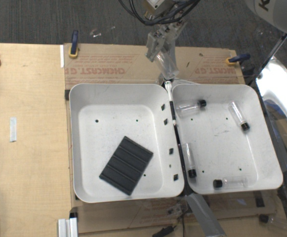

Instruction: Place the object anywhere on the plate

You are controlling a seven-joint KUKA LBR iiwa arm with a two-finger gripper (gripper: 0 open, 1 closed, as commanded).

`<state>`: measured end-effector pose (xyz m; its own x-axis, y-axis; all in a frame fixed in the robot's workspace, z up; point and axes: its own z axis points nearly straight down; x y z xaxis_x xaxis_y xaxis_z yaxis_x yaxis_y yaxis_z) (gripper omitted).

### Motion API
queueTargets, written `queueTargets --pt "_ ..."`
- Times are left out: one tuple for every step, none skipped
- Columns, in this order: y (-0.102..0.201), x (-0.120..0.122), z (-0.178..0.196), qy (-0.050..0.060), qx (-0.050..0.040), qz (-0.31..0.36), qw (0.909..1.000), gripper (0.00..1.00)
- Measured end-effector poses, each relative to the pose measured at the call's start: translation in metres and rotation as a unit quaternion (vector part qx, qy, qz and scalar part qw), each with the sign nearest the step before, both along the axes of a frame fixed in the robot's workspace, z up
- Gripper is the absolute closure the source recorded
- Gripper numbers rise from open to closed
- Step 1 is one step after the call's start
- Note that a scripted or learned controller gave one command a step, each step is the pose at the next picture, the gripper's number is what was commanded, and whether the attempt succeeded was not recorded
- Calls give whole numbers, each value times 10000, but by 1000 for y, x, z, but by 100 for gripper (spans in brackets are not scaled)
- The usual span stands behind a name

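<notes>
Your claw [164,58] hangs at the top of the view, above the brown cardboard sheet [108,63] behind the bins, roughly in line with the seam between them. It points down and a touch right; you can't tell from here whether it is apart or together, and nothing shows in it. Black cables [148,9] loop above it.

Just below sits the left white bin [76,132]. In its lower middle lies a flat black ribbed rectangular plate [127,165], turned at a slant, flat on the bin floor and well apart from your claw.

Beside it, the right white bin [262,132] carries four clear plastic tubes with black caps: one near the top left [190,107], one toward the upper right [238,116], one along the left wall [188,159], one down by the front edge [229,183]. All lie on their sides, apart from one another.

On out: a blue and yellow clamp [74,44] grips the cardboard's left corner, another [237,59] the right. The pale wooden worktop [24,157] stretches away to the left.
</notes>
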<state>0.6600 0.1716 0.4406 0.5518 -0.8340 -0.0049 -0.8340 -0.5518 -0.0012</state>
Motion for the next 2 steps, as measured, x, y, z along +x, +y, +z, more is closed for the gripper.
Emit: queueTargets --pt "42 0 0 -2 1 -1566 9877 100" --pt "41 2 8 1 26 -1600 9871 100"
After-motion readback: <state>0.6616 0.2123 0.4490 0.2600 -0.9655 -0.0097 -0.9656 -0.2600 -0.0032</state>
